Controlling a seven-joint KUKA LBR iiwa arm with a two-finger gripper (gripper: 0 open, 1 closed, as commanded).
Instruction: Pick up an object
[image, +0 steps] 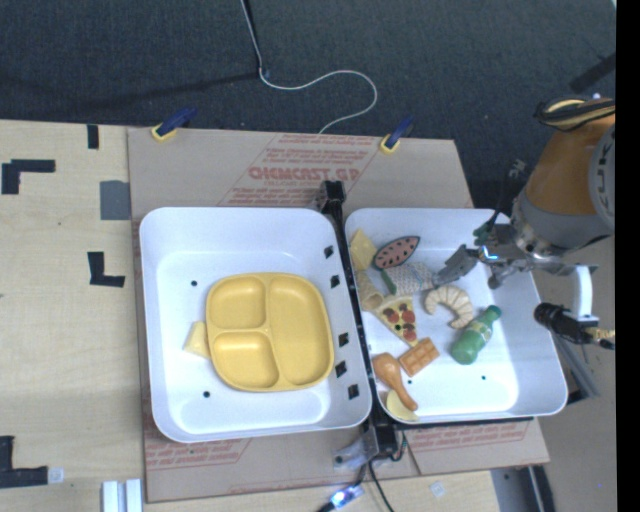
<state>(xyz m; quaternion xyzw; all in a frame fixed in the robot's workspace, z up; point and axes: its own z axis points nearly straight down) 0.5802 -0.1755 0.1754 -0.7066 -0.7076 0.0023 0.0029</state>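
- Hovering over the right bin (520, 395), our gripper (478, 262) looks spread open with nothing between its fingers.
- We see the croissant (450, 303) just below it, with the green bottle (473, 336) touching that.
- We judge that closing there could nudge the bottle or catch both.
- The pizza slice (400, 318) lies near.

Wooden desk (60, 330) bearing a cardboard sheet (290, 170); two white bins, left (165, 300) and right (520, 390), rest side by side on the sheet.
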